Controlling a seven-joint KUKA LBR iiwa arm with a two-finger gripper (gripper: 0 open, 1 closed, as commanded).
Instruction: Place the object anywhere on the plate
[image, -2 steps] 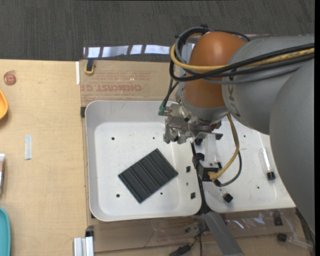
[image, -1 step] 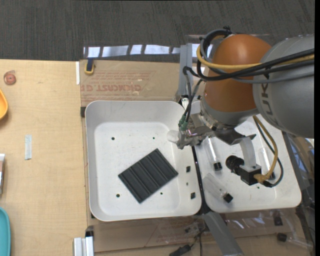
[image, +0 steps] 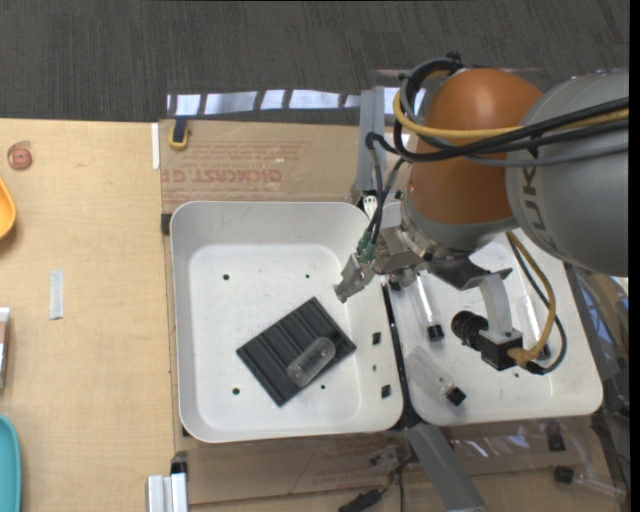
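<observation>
orange wrist band (image: 478, 120) up top, clear object (image: 312, 360) on plate (image: 296, 349), below-left of gripper (image: 352, 280)

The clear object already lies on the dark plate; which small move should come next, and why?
Probably lift the tool straight up: the clear object already rests on the ribbed plate in the left bin, and the tool hangs above the plate's upper corner.

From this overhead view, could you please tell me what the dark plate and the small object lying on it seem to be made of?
The plate looks like black, matte plastic or rubber: dark, dull, with parallel ridges along its top. The object on it appears to be clear plastic or glass: see-through, rounded, with pale highlights. The left bin holding them looks like smooth white plastic.
</observation>
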